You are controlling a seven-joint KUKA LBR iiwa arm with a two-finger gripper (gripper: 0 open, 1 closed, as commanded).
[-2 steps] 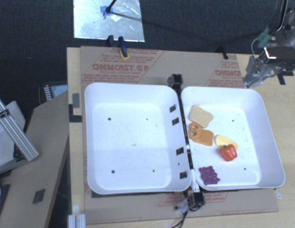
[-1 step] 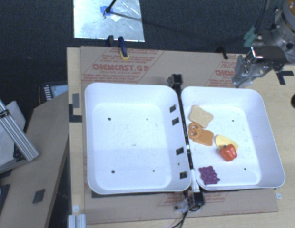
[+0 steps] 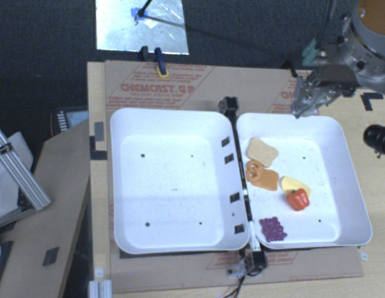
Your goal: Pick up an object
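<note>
The grey two-finger gripper [image 3: 302, 108] hangs over the far rim of the right-hand shallow white plastic bin [image 3: 341, 166], at about one o'clock from the bin's middle. Whether it is parted or closed cannot be told; nothing is seen in it. The candidates cluster at the bin's nine o'clock side: a tan bread-shaped slice [image 3: 262, 150], an orange pretzel-shaped piece [image 3: 261, 176] touching it, a red toy pepper [image 3: 297, 199] against a yellow piece [image 3: 292, 184], and a purple grape bunch [image 3: 273, 229] at seven o'clock. This looks like the approach step; next, the arm must travel toward seven o'clock and descend on one item.
</note>
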